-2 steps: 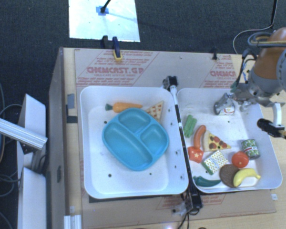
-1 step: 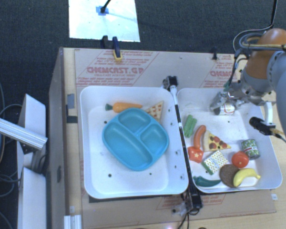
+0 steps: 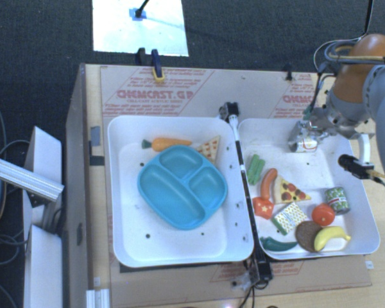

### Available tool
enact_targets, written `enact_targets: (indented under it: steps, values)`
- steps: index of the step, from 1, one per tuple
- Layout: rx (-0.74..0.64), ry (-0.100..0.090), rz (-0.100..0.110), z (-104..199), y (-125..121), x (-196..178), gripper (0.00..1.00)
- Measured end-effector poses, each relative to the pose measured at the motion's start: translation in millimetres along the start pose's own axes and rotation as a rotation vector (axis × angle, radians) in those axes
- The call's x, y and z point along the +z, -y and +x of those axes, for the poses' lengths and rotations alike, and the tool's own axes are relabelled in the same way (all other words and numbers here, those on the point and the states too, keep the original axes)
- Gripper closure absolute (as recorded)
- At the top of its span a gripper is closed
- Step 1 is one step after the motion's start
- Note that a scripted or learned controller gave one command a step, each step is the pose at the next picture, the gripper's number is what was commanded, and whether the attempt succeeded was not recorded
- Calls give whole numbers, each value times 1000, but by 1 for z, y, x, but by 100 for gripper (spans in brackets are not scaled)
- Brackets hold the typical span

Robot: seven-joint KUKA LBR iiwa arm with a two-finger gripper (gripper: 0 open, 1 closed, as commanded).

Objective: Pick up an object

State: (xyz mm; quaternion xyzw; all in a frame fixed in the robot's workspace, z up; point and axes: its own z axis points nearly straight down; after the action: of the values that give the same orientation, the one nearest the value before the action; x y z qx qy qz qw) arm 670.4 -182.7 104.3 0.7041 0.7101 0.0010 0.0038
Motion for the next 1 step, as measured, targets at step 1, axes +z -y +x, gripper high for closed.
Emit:
enact_targets:
  steps: [1]
  values:
    - [3, -4, 1, 86, -1, -79, 100]
